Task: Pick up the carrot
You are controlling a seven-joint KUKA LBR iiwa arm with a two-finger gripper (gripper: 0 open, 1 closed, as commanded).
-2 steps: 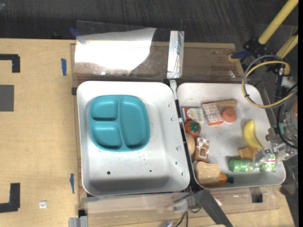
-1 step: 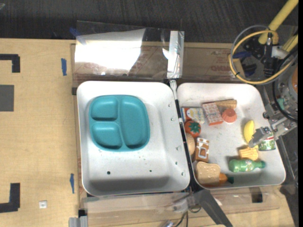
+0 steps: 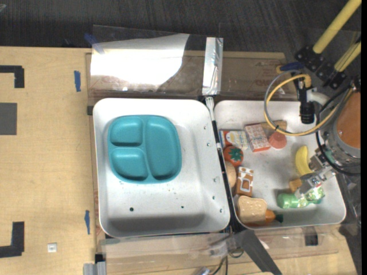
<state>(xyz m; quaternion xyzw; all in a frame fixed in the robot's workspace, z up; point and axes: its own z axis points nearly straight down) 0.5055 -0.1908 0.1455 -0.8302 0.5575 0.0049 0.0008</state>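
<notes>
Orange-printed small carton (image 3: 245, 180), writing too blurred to read.

The grey robot arm (image 3: 343, 148) carries a rounded orange band (image 3: 351, 125) near its wrist. A looping yellow-and-black cable (image 3: 285, 105) runs to a black cylindrical connector (image 3: 307, 110). Small silver metal gripper parts (image 3: 317, 176) sit below.

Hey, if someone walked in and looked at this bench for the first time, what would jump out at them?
Probably the teal divided plate, alone in the left bin. Next, the jumble of toy food in the right bin: a yellow banana, a green item and a bread slice near the front. The pincer hangs over that bin's right side.
</notes>
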